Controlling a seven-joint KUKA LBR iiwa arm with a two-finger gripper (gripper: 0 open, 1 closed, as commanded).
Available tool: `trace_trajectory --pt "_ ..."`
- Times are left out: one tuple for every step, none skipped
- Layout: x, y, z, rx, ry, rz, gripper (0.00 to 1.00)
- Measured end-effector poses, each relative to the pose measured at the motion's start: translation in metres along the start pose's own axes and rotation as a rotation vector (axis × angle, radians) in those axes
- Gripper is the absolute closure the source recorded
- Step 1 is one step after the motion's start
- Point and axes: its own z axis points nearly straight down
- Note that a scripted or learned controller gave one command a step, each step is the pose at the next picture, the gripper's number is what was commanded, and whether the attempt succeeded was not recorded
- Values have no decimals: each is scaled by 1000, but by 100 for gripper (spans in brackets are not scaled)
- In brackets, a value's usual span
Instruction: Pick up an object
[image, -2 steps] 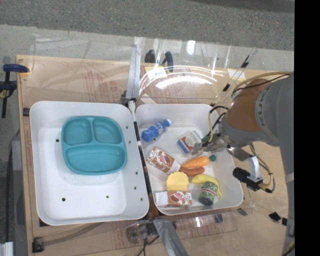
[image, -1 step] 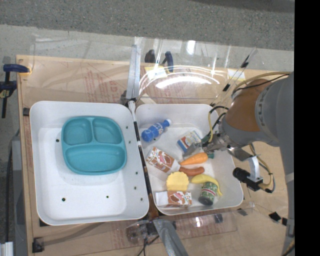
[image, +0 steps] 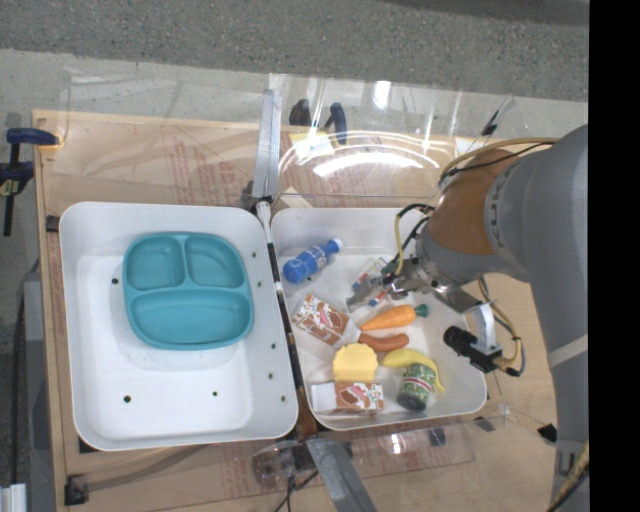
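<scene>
Wooden tabletop (image: 150, 160) carries two white bins; the right bin (image: 300, 225) holds a carrot (image: 388, 318) amid toy food. Hovering just above it, the tool (image: 378, 288) seems mid-descent, grip state unclear; next comes lowering squarely and closing.

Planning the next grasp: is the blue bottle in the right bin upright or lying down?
Lying down. The blue bottle rests on its side on the right bin floor, white cap pointing toward the upper right.

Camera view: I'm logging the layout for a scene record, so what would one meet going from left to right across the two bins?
Blue clamp → teal divided plate in the left bin → blue bottle → carrot → green can in the right bin → grey arm.
</scene>
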Motion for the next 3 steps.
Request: trace_trajectory --pt "-24 27 -1 -1 0 -58 0" --pt "-24 28 -12 -2 -1 -62 100" --pt "59 97 -106 -1 1 64 100"
